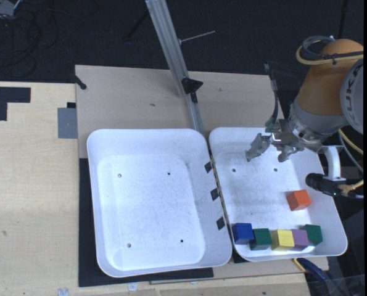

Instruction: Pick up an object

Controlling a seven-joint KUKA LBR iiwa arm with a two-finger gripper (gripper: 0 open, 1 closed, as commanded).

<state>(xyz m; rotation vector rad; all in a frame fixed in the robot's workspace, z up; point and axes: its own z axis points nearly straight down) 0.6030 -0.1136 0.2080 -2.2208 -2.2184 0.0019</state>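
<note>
Blocks without readable markings, an orange block [298, 200] and a blue block [242, 232] among them, sit in the right bin [245, 184] below the claw [271, 147], fingers apart.

Six small cubes lying in the right white bin [245, 165]: orange cube [298, 200] alone near the right wall; along the near rim, touching in a row, blue cube [242, 232], dark green cube [261, 238], yellow cube [285, 238], purple cube [300, 237], green cube [313, 234].
</note>
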